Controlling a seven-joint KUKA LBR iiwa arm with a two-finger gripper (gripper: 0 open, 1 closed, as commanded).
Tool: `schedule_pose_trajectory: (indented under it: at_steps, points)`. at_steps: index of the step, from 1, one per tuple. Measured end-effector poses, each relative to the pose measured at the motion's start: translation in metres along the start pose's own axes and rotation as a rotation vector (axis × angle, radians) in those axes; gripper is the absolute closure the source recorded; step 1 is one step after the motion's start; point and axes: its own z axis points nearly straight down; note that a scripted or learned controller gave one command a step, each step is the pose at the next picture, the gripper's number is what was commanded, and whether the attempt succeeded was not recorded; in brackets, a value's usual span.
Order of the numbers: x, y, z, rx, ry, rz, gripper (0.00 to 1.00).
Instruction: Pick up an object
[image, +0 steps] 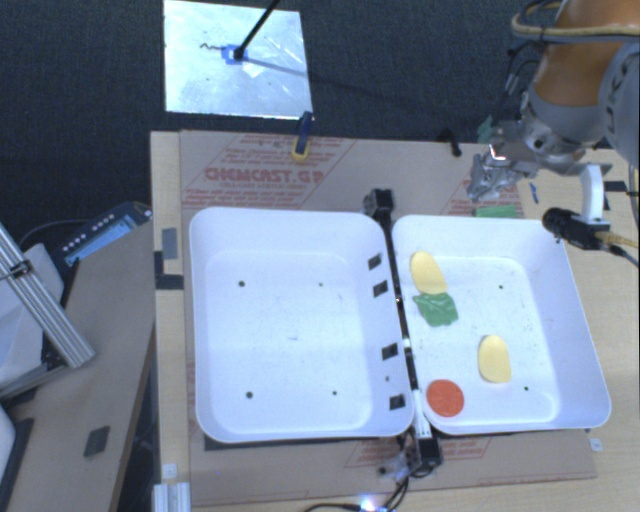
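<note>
The right bin (560, 330) holds a yellow oval piece (427, 270) near its far left, a green leafy piece (437, 309) just below it, a second yellow oval (493, 358) lower right, and an orange-red disc (445, 398) at the near left corner. My gripper (487, 182) hangs above the far rim of the right bin, clear of all these pieces. A small green thing (497, 210) lies on the cardboard just beyond the rim, under the gripper.
The left bin (215, 330) sits beside the right one, with black clips (385, 290) along the divide between them. Both rest on a cardboard sheet (260, 170). A shiny metal plate (235, 60) lies at the back, and a yellow-blue clamp (301, 140) stands behind the left bin.
</note>
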Motion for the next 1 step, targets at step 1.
schedule_pose_trajectory:
  at_steps: [1]
  points:
    - [0.1114,0.0105,-0.1004,0.003,0.007,-0.010,1.00]
